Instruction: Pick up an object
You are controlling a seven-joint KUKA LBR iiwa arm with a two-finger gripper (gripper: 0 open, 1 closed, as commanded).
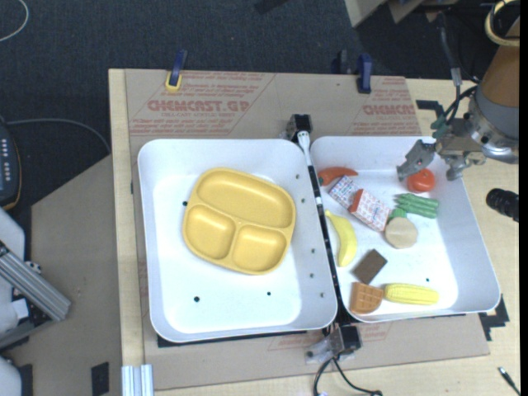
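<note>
My gripper (433,167) hangs over the back right part of the right bin (470,246). Its two grey fingers stand apart, open, with nothing held between them. A small red tomato (422,181) lies just below and between the fingers. Close by are a green bean pod (417,205) and a beige round piece (402,233). Further left lie a red and white packet (360,204), an orange-red piece (337,174) and a banana (343,237). Near the front are a brown block (370,265), an orange waffle (366,297) and a corn cob (411,294).
The left bin (165,246) holds a yellow divided plate (239,219). A black divider strip (316,205) runs between the two bins. Blue and yellow clamps (174,73) hold the cardboard at the back edge. The arm's body enters from the right (499,97).
</note>
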